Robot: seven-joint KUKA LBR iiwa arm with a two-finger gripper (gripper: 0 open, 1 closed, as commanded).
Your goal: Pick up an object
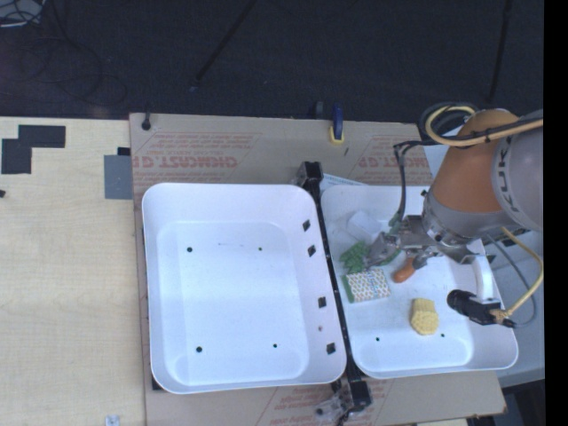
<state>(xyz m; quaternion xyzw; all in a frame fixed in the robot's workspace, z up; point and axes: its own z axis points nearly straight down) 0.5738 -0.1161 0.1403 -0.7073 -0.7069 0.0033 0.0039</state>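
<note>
My gripper [390,248] hangs low over the middle of the right bin [444,362], under the grey and orange arm. Just left of it lies a green leafy object [355,256]. A white pad with coloured dots [367,284] rests below that. An orange carrot-like piece [404,273] lies right beside the gripper, on its lower right. A yellow corn cob [424,316] sits further toward the front. A pale clear object [364,224] lies behind the gripper. Nothing is seen between the fingers.
The left bin [160,238] stands beside the right one, with a black divider strip [321,273] between them. Both rest on a cardboard sheet [222,149] on the pale bench.
</note>
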